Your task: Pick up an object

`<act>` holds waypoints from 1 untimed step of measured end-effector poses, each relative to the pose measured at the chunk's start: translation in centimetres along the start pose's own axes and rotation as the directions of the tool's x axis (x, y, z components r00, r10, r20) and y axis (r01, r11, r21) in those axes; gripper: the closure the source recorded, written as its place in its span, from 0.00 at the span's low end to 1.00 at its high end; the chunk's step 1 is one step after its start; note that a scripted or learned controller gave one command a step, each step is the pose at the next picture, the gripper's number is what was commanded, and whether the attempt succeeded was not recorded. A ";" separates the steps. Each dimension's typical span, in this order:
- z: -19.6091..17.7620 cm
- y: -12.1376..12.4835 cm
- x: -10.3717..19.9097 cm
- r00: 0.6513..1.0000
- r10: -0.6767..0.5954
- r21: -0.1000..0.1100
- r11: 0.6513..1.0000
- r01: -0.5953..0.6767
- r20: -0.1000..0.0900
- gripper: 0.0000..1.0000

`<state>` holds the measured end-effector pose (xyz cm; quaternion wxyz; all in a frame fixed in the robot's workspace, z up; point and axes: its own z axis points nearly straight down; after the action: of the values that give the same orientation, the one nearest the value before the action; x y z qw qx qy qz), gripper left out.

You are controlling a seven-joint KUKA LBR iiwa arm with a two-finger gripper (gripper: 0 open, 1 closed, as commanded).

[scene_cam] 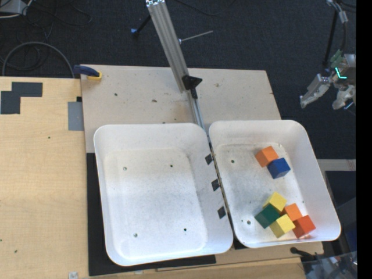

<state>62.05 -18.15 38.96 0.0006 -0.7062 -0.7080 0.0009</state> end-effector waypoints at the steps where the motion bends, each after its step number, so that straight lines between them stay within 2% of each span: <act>1: 10.4 4.4 5.1 1.000 -0.001 0.006 1.000 0.001 -0.003 0.00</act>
<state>66.39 -13.08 28.59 0.0039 -0.7058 -0.7084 0.0020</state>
